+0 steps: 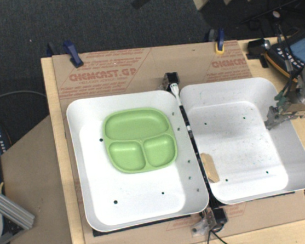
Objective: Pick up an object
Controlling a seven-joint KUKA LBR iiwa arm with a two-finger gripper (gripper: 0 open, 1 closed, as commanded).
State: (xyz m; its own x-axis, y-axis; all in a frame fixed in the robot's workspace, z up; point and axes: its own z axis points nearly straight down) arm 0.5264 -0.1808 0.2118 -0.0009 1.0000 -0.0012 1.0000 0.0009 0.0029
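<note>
A green three-compartment tray [140,139] lies flat in the upper middle of the left bin [92,170]. A small tan flat block [209,167] rests against the left wall of the right bin [248,184]. My gripper [280,113] reaches in from the right and hangs over the right bin's right rim, far from both the tan block and the green tray. Nothing shows held in it.
The two white bins sit side by side on a brown cardboard sheet [107,69], joined by a black divider strip [186,125]. Blue [72,54] and yellow [220,41] clamps hold the sheet's far edge. Cables [222,237] trail off the front edge.
</note>
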